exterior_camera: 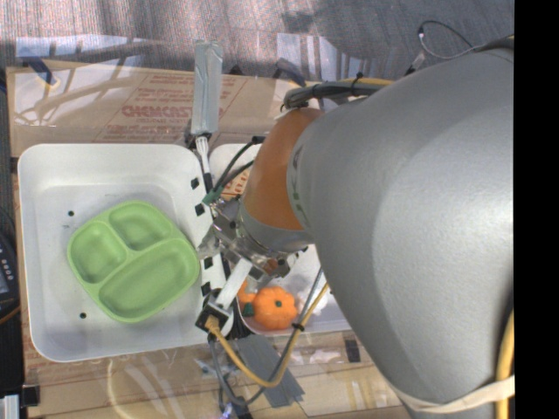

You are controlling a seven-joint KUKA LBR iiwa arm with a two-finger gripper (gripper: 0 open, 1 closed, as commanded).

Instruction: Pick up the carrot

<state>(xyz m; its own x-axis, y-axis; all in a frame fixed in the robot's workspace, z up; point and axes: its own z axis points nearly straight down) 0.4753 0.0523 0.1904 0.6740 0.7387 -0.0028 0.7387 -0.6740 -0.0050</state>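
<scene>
The carrot, an orange toy with a green top at the near left of the right bin, looks light, stiff and slick, best pinched across its middle; the gripper hangs just beside it, its opening impossible to tell.

High slanted view over both bins, arm perhaps closest
</scene>
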